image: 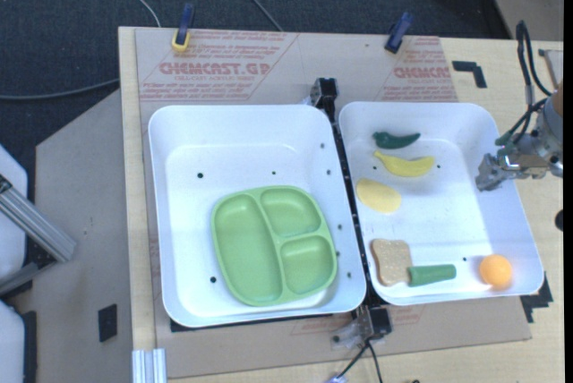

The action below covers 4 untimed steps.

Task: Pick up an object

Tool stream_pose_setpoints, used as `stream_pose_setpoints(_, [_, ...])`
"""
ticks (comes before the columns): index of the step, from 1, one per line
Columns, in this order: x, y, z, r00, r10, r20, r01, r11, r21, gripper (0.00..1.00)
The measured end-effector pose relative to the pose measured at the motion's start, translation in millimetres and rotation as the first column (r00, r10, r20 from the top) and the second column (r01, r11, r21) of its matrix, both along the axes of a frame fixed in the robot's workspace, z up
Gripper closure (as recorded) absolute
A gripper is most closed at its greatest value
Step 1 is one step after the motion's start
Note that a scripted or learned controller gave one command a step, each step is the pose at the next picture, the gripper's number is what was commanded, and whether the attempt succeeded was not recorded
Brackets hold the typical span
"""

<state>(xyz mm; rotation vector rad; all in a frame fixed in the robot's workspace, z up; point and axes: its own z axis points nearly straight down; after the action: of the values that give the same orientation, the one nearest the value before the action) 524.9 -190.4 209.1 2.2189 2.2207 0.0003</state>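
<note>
A: Bench (224,68), one, topped with a brown board printed in red lettering; dark carpet all round it, with cables trailing at 10 and 11 o'clock.

B: Fixings?

A: Two clamps on the far edge: one blue and yellow (183,28) at 11 o'clock, one blue (399,31) at 1 o'clock.

B: Bins?

A: Left bin (179,148), white, holding one green divided plate (273,244). Right bin (501,193), white, holding six items: dark green piece (395,139) at 12 o'clock in the bin, yellow banana (405,164) just beside it, pale yellow lump (379,196) at 9 o'clock, bread slice (391,261) at 7 o'clock with a green cylinder (432,274) touching its edge, orange ball (495,270) at 5 o'clock.

B: Arm?

A: Gripper (492,173) at 3 o'clock, over the right bin's rim. Fingers too blurred to tell how wide they stand; nothing seen held. All six items lie in the bin, apart from it.
</note>
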Motion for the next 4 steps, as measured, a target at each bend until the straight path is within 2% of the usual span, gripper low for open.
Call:
stream_pose_setpoints(2, [8, -1, 89, 1.000, 0.001, 0.006, -0.001, 1.000, -0.002, 1.00])
stream_pose_setpoints(3, [22, 56, 87, 1.000, 0.006, -0.001, -0.006, 1.000, 0.002, 1.00])
stream_pose_setpoints(4, [34, 111, 65, 1.000, 0.005, -0.006, -0.005, 1.000, 0.004, 1.00])
